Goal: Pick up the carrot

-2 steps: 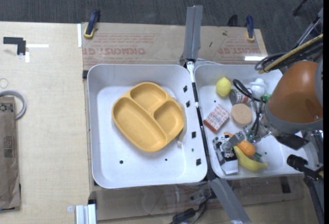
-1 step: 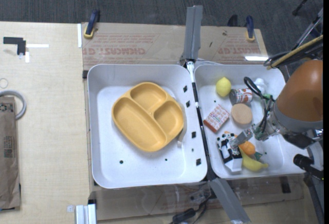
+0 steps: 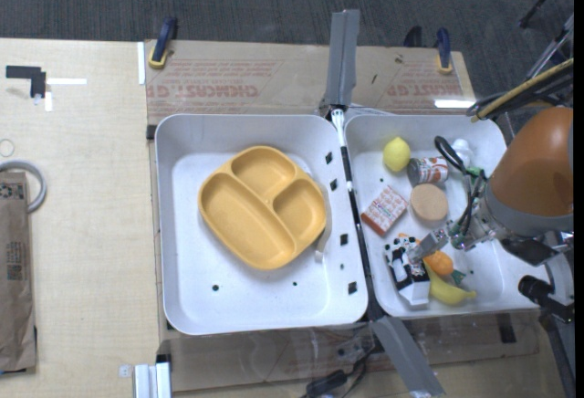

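1. Reaching low into the right bin, the gripper hovers directly over the carrot.
2. Whether it grips the carrot cannot be told.
3. A banana lies just beyond, so the next move likely calls for a clean close on the carrot alone.

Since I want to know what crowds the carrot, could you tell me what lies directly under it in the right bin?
The carrot rests on the banana, whose yellow body shows just below it. The tool sits at the carrot's upper left edge. Anything beneath the carrot's middle is covered.

Carrot half under claw
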Tool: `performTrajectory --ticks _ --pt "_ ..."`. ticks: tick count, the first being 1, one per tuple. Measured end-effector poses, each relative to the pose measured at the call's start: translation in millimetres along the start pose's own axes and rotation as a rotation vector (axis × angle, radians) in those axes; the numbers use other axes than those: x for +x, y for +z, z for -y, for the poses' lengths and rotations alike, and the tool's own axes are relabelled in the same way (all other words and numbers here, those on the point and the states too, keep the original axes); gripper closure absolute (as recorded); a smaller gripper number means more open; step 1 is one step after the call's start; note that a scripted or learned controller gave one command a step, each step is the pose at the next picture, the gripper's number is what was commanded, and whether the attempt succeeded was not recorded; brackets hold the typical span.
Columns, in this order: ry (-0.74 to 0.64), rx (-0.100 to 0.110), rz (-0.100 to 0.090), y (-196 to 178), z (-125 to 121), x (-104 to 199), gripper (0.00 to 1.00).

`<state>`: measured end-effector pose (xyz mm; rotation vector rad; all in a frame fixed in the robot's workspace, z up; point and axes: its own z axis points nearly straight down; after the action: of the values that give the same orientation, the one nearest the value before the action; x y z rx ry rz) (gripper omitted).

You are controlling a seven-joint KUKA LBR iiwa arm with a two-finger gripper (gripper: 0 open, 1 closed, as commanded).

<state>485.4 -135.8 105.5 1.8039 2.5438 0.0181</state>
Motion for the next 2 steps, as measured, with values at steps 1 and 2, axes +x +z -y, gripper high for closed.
performTrajectory --ticks 1,2 --pt "0.003 -0.001 0.003 -9.6 -0.6 -1.2 1.00" --pt "0.003 -0.001 0.003 -9.6 -0.5 -1.2 0.00"
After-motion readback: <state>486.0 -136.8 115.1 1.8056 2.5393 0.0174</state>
